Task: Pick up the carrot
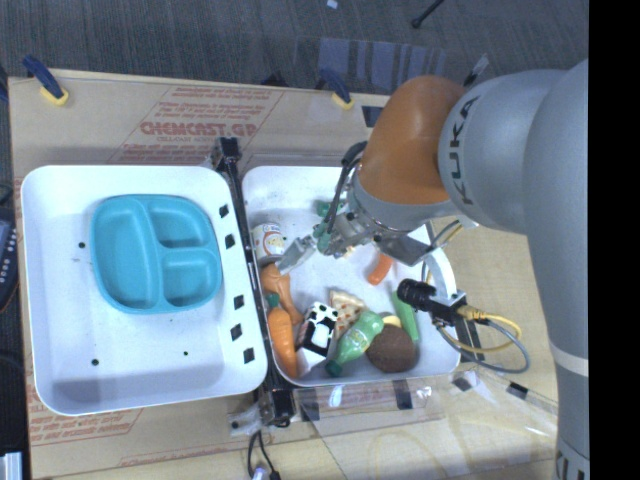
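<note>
The carrot (283, 340) lies along the left wall of the right bin (300, 190), near its front corner. Another orange piece (275, 280) sits just behind it, and a small orange stub (380, 266) lies further right. My gripper (318, 242) hangs low over the middle of the right bin, behind and to the right of the carrot, and apart from it. The grey wrist with its orange band (415, 143) covers the bin's back right part. Nothing shows held in the gripper.
Crowded beside the carrot are a black-and-white toy (320, 328), a pizza-like wedge (347, 310), a green bottle (355, 340), a brown round thing (392, 350) and a small white can (268, 238). A blue divided tray (157, 251) sits in the left bin (60, 368).
</note>
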### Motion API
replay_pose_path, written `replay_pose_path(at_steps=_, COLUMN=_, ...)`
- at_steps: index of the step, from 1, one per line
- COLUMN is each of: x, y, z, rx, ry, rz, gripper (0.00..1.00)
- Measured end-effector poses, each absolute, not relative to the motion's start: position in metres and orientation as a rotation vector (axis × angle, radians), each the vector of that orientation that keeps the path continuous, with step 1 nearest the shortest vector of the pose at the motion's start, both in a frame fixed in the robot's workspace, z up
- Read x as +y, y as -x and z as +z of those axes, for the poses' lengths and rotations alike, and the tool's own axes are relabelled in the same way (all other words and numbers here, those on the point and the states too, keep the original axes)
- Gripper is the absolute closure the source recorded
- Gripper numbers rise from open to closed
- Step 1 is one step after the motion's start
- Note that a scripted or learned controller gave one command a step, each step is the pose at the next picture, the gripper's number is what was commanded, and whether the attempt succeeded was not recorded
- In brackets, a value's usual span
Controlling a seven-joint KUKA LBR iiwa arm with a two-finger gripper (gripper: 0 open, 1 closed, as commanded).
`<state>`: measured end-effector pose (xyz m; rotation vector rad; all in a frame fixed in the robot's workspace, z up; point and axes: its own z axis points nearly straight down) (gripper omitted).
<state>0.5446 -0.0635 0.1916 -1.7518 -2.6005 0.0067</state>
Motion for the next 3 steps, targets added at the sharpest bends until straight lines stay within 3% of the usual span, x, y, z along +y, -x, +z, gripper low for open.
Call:
replay_pose_path(at_steps=1, x=-0.106, y=-0.533, z=0.104, rx=-2.563, ry=1.798, rz=0.014, gripper=0.00)
replay_pose_path(at_steps=2, x=-0.104, y=-0.597, z=0.092, rx=-2.537, ry=1.848, rz=0.008, gripper=0.00)
replay_pose_path(at_steps=3, x=-0.104, y=-0.597, z=0.102, rx=-2.542, ry=1.837, rz=0.011, gripper=1.00)
